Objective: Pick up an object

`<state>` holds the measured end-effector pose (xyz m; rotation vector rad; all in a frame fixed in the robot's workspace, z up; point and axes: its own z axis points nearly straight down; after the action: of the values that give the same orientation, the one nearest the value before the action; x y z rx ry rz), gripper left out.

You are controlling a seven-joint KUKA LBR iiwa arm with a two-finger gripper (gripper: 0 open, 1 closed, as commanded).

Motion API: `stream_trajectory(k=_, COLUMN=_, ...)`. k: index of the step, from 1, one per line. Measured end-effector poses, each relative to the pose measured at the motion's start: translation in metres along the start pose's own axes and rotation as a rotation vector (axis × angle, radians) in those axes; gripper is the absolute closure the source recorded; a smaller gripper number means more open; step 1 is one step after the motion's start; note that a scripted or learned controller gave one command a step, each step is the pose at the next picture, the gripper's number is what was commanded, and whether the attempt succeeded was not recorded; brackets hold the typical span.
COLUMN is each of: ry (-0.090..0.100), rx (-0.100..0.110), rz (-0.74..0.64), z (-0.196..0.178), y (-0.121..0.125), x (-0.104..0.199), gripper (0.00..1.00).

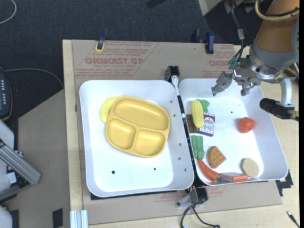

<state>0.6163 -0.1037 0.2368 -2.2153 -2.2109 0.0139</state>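
The camera view looked down at a slant on a tabletop point(142, 56) covered by a brown board printed with red lettering, held at its far edge by a yellow clamp point(100, 45) and a blue clamp point(209, 42). On the left stood the left bin point(95, 165), shallow and white, and in it lay a yellow divided plate point(137, 126) with three compartments; a small yellow object point(106, 108) peeked out from under the plate's far left rim, touching it. Just beside this bin, sharing a dark seam, stood the right bin point(273, 146). Along its left side lay an ear of corn point(197, 114) next to a green vegetable point(204, 104), with a small printed packet point(208, 124) just beside the corn. Nearer the camera lay a second green piece point(197, 146), a tan waffle-like cracker point(216, 156), and an orange carrot point(207, 170) along the near wall, by a thin red-handled piece point(235, 178). Farther right sat a round beige cookie point(250, 166), and a red tomato point(246, 124) lay apart from the rest toward the right wall. Above the far part of this bin hung the end effector point(233, 83), its two fingers spread apart with nothing between them, well clear of the tomato and the corn. The grey arm point(278, 27) with its orange band rose from it toward the upper right.
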Motion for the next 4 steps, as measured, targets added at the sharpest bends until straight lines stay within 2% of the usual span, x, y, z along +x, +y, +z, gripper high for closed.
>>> stream_trajectory(k=1, ry=-0.002, rx=-0.014, rz=-0.003, z=-0.008, y=0.002, x=0.000, gripper=0.00)
stream_trajectory(k=2, ry=-0.001, rx=-0.008, rz=-0.002, z=0.056, y=0.002, x=0.001, gripper=0.00)
stream_trajectory(k=4, ry=-0.003, rx=-0.013, rz=0.000, z=0.153, y=0.006, x=-0.008, gripper=0.00)
